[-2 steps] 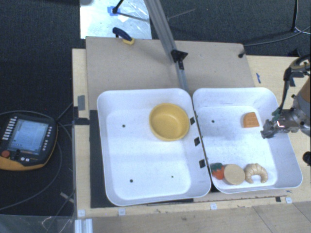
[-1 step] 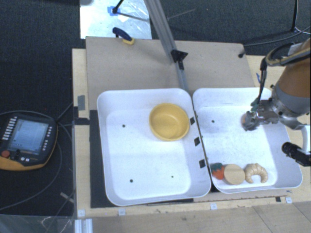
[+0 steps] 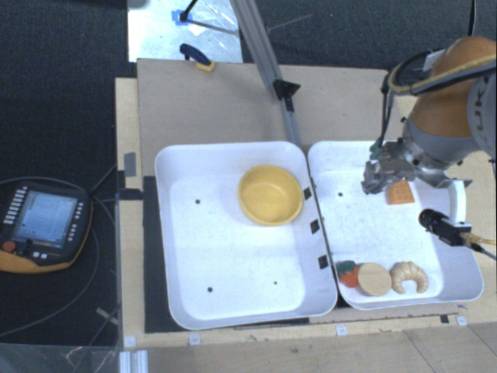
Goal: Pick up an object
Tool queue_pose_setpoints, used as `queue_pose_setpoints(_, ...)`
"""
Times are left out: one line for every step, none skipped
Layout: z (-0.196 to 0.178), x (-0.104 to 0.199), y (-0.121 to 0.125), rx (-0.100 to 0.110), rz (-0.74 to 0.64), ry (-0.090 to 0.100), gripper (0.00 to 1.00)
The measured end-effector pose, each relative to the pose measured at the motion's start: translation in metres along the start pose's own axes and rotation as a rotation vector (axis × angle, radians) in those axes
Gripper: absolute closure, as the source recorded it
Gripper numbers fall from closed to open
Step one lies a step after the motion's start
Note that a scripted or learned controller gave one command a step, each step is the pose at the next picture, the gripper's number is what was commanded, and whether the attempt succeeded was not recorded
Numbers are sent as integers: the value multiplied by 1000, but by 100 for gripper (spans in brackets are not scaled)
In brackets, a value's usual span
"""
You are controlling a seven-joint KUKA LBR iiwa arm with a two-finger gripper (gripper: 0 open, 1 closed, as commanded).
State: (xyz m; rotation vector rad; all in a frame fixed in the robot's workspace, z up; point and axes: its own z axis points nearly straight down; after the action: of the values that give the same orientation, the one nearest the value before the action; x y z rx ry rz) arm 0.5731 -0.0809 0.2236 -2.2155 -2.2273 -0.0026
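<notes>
The gripper (image 3: 377, 177) hung low over the far part of the right bin (image 3: 373, 231), near that bin's left wall, at the end of the grey arm (image 3: 450, 123) with its orange band, which reached in from the right. The view from above did not settle whether it was spread or pressed together, and nothing could be seen held in it.

Just beside the gripper, on its right, a flat orange square (image 3: 401, 193) lay on the bin floor, very close to the gripper; whether the two touched could not be told.

Along the near wall of the same bin three more things lay in a row. A small red and green piece (image 3: 346, 273) lay at the left, touching or nearly touching a round tan disc (image 3: 373, 279) in the middle. A pale croissant-shaped piece (image 3: 409, 277) lay at the right, just beside the disc. This row was well apart from the gripper.

The left bin (image 3: 217, 270) held a single yellow bowl (image 3: 270, 194), upright with its mouth facing up, in the far right part of the bin close to the wall shared with the right bin. The two bins stood side by side with their rims touching on a tan board (image 3: 334, 103).
</notes>
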Motion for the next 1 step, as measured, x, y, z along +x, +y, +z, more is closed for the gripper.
queue_pose_setpoints(8,54,20,1,0,0,100)
